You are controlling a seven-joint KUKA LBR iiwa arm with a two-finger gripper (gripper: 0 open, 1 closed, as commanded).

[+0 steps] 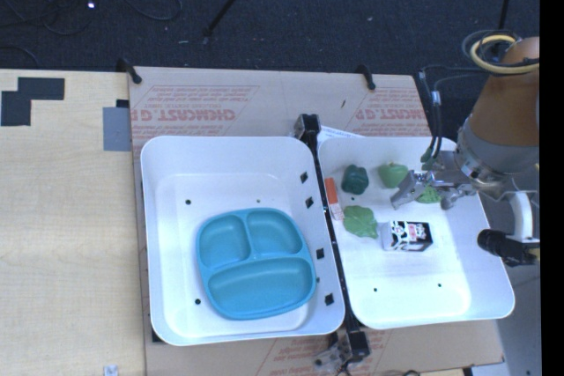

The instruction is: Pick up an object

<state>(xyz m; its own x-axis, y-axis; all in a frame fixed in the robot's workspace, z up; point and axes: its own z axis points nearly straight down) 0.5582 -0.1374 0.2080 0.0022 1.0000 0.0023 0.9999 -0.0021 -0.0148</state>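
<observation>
Left bin [167, 189] holds a blue divided plate [256, 264], smooth plastic, three sections. Right bin [476, 295] holds a dark green lump [355, 180], a light green lump [393, 174], a crinkly green leafy piece [359, 221], a black-and-white carton [408, 235], and an orange strip [331, 195] by the divider. Gripper [426, 188] sits low over the right bin, just beside the light green lump; another green bit [429, 196] lies under it. Fingers look spread, nothing visibly clamped.

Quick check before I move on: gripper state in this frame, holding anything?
Gripper: low over the right bin, near a light green object; open or shut cannot be told, and nothing is visibly held.
</observation>
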